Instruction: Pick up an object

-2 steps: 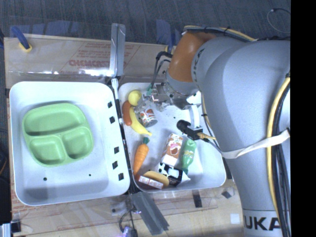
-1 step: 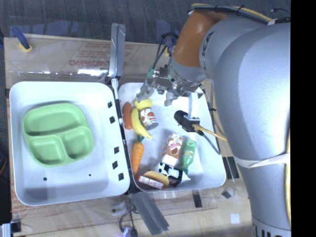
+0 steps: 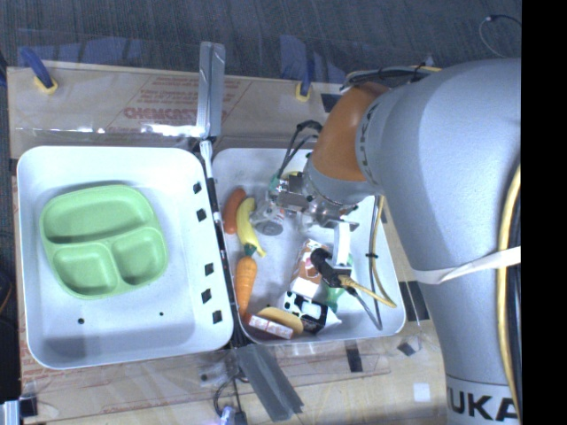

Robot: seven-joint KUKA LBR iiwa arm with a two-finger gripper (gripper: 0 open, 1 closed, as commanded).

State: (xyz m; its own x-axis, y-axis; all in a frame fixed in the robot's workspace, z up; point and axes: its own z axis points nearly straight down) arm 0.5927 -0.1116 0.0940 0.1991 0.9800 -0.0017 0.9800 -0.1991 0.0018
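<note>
Two white bins sit side by side on the bench. The left bin has a green tray with three parts in it. The right bin has the toys. A banana lies near the bin's left wall, touching a red-brown toy beside it. A carrot lies just below them. More small things are piled at the bin's lower side, too mixed up to name. The grey arm comes in from the right, with its orange band over the right bin. The gripper hangs low, just right of the banana. I cannot tell how wide it is, or whether it holds anything.
</note>
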